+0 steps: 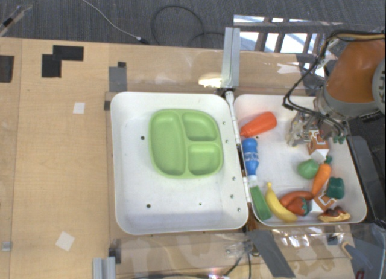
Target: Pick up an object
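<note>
Camera view, items as I find them.

Left bin (120, 169): one green divided plate (184, 142), centre of frame. No pick target there.

Right bin (274, 151): orange carrot-shaped toy (259, 124) at upper left of the bin; blue bottle (249, 156) along the left wall; banana (278, 204) and a green piece (260, 202) at lower left; green pepper (308, 168), small carrot (321, 177) and a red-and-green cluster (313, 200) at lower right of frame.

My tool (309, 134): at right of frame, over the upper right of the right bin, just above the green pepper. How far open it is I cannot tell; nothing is seen held.

Handling note, my judgement: pick an isolated item. The green pepper lies nearest; descend straight, straddle it clear of the small carrot touching its side, close before lifting.
</note>
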